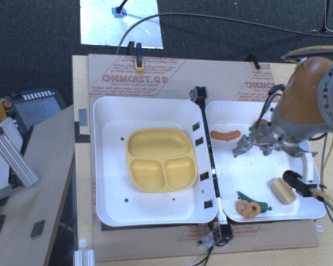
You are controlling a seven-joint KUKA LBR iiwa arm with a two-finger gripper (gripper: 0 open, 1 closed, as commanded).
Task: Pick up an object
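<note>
The bench [172,73] fills the middle of the frame, topped by a pale sheet with red lettering. It stands on a dark floor [33,32]. Two white bins sit on it side by side, joined by a black strip down the centre.

The left bin [108,148] holds a yellow tray [158,159] with three sections, lying flat near its middle. The right bin [233,176] holds the loose things. A sausage [226,134] lies in its upper left part. A roll [282,191] lies at its lower right. An orange ring piece [248,208] rests on a green scrap [254,201] at the lower edge.

The arm [308,98] comes in from the right of the frame, its orange band over the right bin's upper right corner. The gripper [241,148] hangs over the bin's upper middle, just below and right of the sausage. I cannot tell whether it is spread or pressed together. Nothing is seen held in it.

At the top of the frame a shiny metal sheet [119,15] lies on the floor. A cable [238,21] runs from there toward the upper right. A yellow and black clamp [139,57] grips the bench's upper edge. At the left a side table [41,170] stands beside the bench, with a pendant [36,111] above it. An aluminium bar [11,154] slants across the far left.
</note>
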